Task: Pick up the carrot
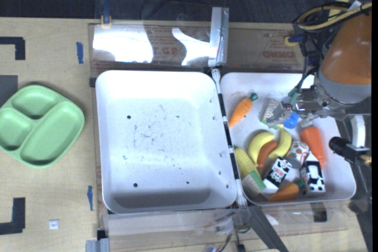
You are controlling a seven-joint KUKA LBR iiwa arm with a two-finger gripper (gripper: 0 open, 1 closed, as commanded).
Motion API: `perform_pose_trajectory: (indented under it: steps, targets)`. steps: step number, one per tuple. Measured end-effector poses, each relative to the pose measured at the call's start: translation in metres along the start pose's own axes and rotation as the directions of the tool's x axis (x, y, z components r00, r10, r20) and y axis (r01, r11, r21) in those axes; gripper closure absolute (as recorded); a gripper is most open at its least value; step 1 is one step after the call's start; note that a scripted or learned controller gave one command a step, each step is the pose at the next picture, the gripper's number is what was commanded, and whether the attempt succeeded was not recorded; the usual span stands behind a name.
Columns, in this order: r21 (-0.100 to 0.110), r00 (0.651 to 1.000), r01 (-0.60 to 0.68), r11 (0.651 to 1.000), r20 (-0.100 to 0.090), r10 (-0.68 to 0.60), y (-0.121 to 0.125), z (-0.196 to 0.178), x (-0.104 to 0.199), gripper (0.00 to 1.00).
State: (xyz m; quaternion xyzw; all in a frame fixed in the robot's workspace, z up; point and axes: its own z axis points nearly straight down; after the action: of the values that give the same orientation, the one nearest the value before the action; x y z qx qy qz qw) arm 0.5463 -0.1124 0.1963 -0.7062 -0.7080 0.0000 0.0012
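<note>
Down at the near edge of the right bin (348,189) I've got a messy pile: an orange piece (283,192) at the bottom, two black-and-white cow-print toys (277,172), and a corn cob (245,163) jammed against the divider. Just behind those are the bananas (269,144).

My carrot (240,111) lies by itself in the upper left of that bin, green top pointing away from me, close to the wall shared with the left bin (159,133). Nothing's touching it from what I can see, so it's pretty clear.

My gripper (297,104) sits over the far right part of the bin, well apart from the carrot, right above a blue cap (290,122) and beside another orange veggie (313,143). Can't tell how wide the jaws are. Off on the surface (41,56) to the left is a green divided plate (40,125).
</note>
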Motion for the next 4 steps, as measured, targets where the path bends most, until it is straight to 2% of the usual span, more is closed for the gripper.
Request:
perform_pose_trajectory:
  steps: [1,2,3,4]
  targets:
    - [0.0,0.976,0.219,0.976,0.001,-0.219,0.006,0.049,0.014,0.0]
    - [-0.002,0.925,0.379,0.925,0.002,-0.379,0.01,0.05,0.011,0.0]
    - [-0.002,0.925,0.379,0.925,0.002,-0.379,0.01,0.05,0.011,0.0]
    - [-0.001,0.742,0.67,0.742,0.002,-0.67,0.019,0.064,0.015,0.0]
